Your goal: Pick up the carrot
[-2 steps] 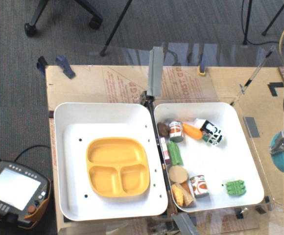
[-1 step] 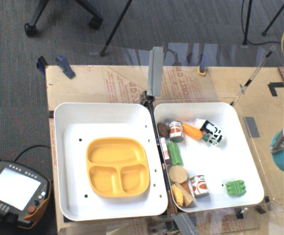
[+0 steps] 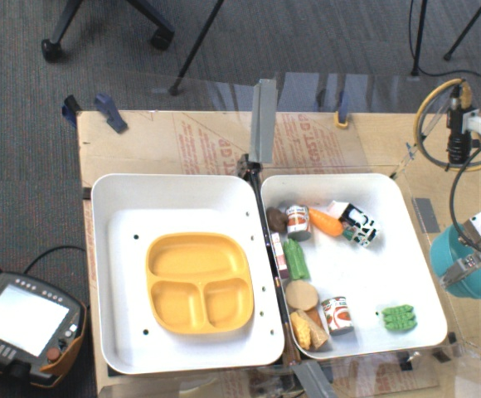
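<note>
I see the carrot (image 3: 326,222) in the right bin (image 3: 390,185), between a small can (image 3: 298,221) and a black-white toy (image 3: 358,225). Can labels are unreadable. The gripper's state I cannot tell.

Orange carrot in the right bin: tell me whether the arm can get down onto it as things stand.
Probably yes. The small orange tapered carrot lies uncovered with open space above it, though a red-labelled can and a black-and-white toy car crowd its two ends, so a descent across its free long sides looks safest.
</note>
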`<state>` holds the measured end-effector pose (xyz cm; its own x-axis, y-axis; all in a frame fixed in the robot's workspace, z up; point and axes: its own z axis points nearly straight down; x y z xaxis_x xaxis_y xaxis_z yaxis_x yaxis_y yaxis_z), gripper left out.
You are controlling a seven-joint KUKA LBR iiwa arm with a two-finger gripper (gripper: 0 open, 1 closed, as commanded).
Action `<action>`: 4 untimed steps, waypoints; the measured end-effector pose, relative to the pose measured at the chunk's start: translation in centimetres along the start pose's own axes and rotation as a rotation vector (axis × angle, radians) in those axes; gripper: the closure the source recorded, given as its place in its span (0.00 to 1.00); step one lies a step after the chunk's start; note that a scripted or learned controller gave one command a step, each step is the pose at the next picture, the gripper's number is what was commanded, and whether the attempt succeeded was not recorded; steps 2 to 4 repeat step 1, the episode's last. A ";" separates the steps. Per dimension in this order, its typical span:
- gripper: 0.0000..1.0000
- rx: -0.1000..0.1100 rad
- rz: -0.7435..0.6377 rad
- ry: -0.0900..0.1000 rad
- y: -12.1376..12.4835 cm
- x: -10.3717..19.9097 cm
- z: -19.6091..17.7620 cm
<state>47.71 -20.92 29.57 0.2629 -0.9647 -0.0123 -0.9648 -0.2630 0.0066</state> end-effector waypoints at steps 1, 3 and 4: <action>1.00 -0.003 -0.002 -0.009 -0.3 -0.3 -0.6; 1.00 -0.003 -0.002 -0.009 -0.3 -0.3 -0.6; 1.00 -0.003 -0.002 -0.009 -0.3 -0.3 -0.6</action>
